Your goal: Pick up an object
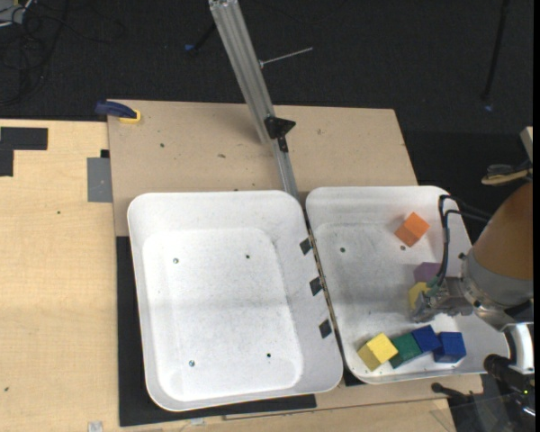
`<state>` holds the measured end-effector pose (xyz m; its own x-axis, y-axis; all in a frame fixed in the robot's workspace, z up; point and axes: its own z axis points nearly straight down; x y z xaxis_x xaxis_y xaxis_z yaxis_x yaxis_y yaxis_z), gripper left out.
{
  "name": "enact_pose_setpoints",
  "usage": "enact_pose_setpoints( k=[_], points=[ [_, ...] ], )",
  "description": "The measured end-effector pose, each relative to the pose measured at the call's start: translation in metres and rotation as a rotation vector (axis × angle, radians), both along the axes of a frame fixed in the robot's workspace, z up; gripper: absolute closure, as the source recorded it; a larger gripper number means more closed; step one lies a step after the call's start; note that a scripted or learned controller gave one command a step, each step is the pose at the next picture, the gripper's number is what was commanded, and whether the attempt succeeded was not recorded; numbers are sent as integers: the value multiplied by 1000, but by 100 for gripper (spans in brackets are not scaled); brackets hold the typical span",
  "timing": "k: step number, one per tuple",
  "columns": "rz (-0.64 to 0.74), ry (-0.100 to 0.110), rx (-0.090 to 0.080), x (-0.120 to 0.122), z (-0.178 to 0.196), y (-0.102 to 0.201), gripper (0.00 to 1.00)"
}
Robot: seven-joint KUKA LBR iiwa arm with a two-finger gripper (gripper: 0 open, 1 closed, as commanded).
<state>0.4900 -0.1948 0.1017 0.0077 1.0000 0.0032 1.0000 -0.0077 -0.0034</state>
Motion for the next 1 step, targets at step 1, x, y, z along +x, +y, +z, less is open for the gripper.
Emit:
enact_pose_setpoints(
  k=[1],
  points=[
    [9, -5, -3, -1, 45, 7, 100]
  ],
)
